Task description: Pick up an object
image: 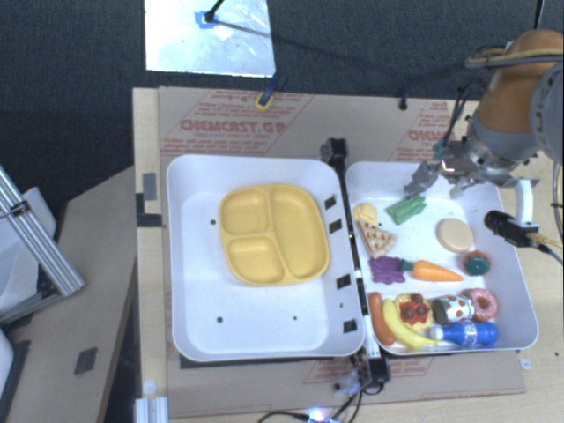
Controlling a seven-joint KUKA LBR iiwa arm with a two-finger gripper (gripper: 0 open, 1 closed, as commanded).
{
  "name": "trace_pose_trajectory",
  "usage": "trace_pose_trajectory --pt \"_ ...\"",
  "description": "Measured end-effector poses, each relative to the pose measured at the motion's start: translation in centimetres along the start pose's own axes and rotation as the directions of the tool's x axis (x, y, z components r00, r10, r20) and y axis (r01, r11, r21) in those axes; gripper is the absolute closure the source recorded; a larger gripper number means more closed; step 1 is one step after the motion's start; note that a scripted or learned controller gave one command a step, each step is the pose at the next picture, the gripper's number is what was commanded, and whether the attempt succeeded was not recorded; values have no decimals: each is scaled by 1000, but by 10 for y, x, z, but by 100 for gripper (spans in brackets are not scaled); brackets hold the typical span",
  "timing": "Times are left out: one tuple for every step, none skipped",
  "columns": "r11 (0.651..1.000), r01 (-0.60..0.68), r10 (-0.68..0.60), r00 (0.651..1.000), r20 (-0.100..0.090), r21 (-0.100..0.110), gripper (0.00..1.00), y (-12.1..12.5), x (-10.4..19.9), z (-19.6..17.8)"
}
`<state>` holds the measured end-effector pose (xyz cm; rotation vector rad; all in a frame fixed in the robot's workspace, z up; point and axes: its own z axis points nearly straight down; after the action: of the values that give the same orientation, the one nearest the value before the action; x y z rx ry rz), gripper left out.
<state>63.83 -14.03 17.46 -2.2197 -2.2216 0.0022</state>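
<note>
The right bin (520, 276) holds several toy foods. Among them are a green piece (405, 208), a pizza slice (376, 237), a beige round cookie (456, 233), a carrot (435, 271), purple grapes (388, 270), a banana (398, 325), a pink donut (483, 302) and a blue bottle (463, 333). My gripper (442, 181) hangs over the far part of this bin, just right of and beyond the green piece. It is open, with nothing between its fingers (422, 178).
In the left bin (189, 263) lies a yellow divided plate (269, 234). A black divider (345, 236) runs between the bins. A black part of the arm (508, 226) juts over the right bin's far right side. A silver sheet (210, 23) lies beyond the bench.
</note>
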Motion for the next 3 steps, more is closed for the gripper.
trace_pose_trajectory --pt "1000 -1 1 1000 0 0 0 -4 -7 58" --pt "1000 0 0 1000 0 -1 0 -3 -7 91" --pt "1000 -1 1 1000 -1 -1 100 -3 -7 79"
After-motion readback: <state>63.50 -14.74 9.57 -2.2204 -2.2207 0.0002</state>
